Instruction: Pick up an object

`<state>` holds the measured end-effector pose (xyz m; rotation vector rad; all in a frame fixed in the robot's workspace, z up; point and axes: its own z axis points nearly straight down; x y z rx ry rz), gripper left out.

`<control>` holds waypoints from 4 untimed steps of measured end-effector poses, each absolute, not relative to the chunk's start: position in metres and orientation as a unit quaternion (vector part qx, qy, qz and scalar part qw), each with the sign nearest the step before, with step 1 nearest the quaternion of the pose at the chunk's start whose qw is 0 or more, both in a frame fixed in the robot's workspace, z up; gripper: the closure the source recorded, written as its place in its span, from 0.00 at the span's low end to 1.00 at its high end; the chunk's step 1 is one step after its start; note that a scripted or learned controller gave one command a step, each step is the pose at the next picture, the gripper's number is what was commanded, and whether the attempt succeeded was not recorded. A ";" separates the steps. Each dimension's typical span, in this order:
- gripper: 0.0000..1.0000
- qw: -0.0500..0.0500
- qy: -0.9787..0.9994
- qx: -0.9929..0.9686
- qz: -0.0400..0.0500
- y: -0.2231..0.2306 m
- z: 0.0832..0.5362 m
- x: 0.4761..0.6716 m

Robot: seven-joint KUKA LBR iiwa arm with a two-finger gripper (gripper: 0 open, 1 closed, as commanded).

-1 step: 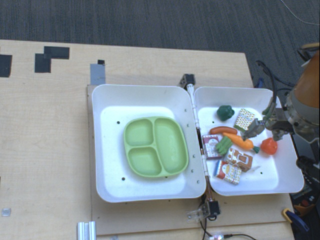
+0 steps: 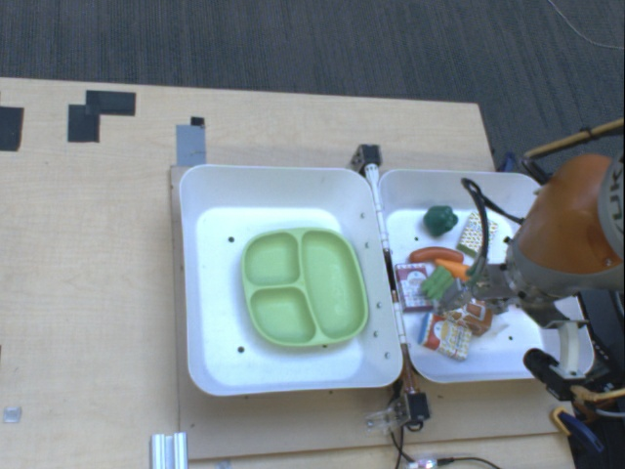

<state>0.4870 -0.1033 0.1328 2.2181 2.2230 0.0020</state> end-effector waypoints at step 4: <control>0.00 0.015 0.707 0.707 0.006 -0.095 0.111 0.495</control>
